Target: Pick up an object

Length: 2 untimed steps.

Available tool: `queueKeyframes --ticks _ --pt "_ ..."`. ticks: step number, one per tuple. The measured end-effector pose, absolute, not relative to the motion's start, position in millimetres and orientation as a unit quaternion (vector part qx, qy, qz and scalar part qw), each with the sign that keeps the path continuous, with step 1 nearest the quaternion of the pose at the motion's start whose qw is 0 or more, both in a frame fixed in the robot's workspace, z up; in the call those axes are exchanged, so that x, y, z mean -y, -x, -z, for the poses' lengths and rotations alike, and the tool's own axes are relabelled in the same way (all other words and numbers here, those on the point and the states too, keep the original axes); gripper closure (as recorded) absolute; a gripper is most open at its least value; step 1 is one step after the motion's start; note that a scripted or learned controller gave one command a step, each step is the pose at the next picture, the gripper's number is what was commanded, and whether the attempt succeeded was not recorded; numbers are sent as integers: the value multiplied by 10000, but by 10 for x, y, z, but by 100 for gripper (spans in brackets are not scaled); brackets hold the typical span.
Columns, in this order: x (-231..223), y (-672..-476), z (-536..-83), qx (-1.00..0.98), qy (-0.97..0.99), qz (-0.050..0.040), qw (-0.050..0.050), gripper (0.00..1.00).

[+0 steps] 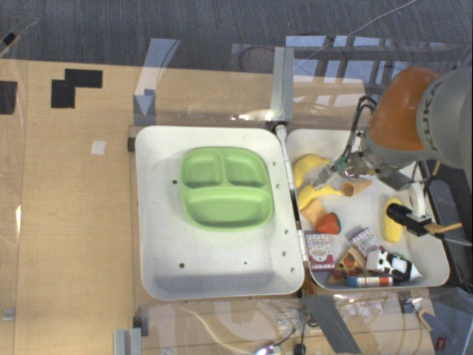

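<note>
Green divided plate [225,187]: matt plastic, smooth. Both white bins [159,220]: smooth plastic, slight sheen on the rims. Table [66,220]: pale wood-look surface, smooth, covered by a clear glossy sheet catching reflections. Floor [185,9] behind: dark grey carpet, rough ribbed weave. Arm [436,117]: grey casing with satin finish, orange band [399,113] glossy plastic. Yellow banana [314,180] looks like smooth toy plastic. Small cartons [319,248]: printed cardboard. Divider post [282,87] between bins: brushed metal
</note>
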<state>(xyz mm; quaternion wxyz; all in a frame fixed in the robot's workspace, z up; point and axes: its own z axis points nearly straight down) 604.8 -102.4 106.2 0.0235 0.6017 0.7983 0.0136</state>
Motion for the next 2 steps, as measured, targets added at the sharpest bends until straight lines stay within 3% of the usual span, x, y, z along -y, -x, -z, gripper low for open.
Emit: queueKeyframes --ticks 1,2 --pt "964 -6688 -960 -7775 -6289 41 -35 0" --pt "1380 -5767 -910 -8259 -5638 -25 64 0"
